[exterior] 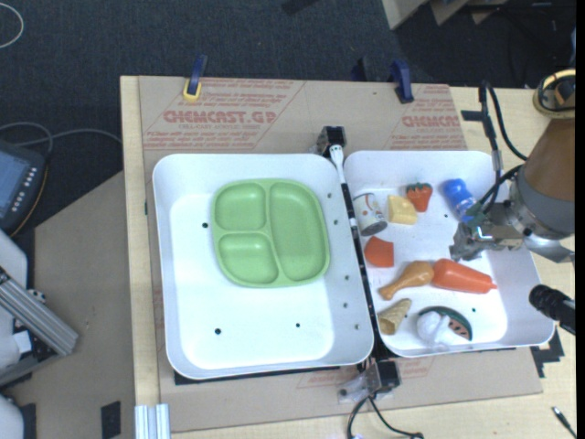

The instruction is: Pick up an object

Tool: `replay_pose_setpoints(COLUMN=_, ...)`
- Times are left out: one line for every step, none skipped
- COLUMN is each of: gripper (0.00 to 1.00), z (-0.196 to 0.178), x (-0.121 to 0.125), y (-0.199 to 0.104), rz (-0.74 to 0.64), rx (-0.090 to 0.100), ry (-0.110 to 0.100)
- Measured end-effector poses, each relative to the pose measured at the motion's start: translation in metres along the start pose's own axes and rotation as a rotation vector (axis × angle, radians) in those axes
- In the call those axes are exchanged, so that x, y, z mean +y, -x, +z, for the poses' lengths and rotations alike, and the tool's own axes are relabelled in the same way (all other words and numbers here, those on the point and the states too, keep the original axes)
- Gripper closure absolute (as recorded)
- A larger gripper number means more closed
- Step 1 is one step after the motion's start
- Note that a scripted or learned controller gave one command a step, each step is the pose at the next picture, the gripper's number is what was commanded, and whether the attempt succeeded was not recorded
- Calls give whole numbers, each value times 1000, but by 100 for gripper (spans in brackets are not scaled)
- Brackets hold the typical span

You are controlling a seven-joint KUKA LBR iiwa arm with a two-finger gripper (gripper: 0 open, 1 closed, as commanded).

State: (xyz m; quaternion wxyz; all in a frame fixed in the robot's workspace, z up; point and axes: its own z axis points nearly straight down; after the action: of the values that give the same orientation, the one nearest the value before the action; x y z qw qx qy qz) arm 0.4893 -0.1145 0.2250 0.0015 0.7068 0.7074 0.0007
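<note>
The right bin [515, 311] holds several toy foods. An orange carrot [464, 278] lies near its right side, with a tan drumstick [407, 280] to its left and a red block [378, 252] beyond that. Farther back are a yellow cheese wedge [400, 209], a strawberry [420, 195], a blue object [455, 193] and a small can [369, 213]. At the front lie a cone [396, 315] and a round white and dark piece [443, 326]. My gripper [468, 245] hangs low just behind the carrot's thick end, below the blue object. Nothing shows held in it.
The left bin [183, 273] bears a green divided plate [271, 231]. A black divider strip [352, 236] separates the two bins. The arm's orange band and grey wrist [548, 190] cover the right bin's far right edge. Cables run along the bench's right side.
</note>
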Motion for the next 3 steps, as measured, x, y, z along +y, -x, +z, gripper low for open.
replay_pose_setpoints(gripper=100, z=-9, x=22, y=-44, rz=-4, rx=1, ry=1)
replay_pose_setpoints(gripper=100, z=1, x=50, y=-98, rz=-5, rx=2, ry=0)
replay_pose_setpoints(gripper=100, z=11, x=76, y=-141, rz=-5, rx=2, ry=0)
